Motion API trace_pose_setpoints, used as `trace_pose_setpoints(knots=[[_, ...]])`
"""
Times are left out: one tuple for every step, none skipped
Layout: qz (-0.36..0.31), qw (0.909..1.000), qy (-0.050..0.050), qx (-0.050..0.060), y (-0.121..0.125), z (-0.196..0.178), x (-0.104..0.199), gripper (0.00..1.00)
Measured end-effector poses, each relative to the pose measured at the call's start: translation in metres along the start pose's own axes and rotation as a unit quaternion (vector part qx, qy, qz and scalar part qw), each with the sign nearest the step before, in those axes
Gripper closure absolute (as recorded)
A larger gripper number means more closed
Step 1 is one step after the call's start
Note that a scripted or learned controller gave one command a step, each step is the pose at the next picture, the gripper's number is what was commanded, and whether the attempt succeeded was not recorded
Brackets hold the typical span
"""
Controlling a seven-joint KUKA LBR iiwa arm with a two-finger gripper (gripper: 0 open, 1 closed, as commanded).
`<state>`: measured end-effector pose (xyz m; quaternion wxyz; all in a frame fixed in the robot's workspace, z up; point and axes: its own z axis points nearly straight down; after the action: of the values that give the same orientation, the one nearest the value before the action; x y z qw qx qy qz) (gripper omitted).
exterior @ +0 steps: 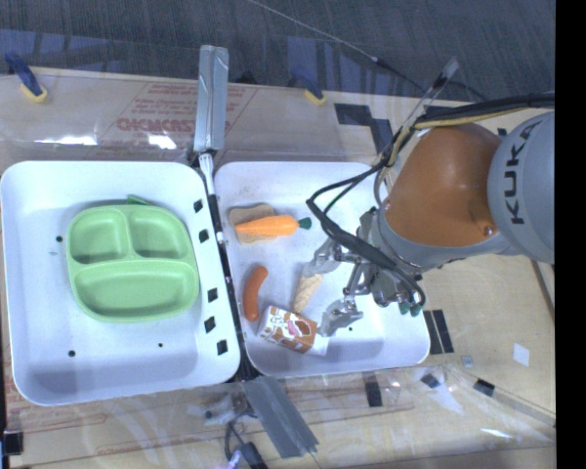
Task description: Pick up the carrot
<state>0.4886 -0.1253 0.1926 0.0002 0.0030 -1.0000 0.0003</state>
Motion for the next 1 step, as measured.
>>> trace_pose_setpoints(knots=[[-0.005,1.0000,-0.002,0.000,-0.0111,0.1003,-0.0879,0.00]])
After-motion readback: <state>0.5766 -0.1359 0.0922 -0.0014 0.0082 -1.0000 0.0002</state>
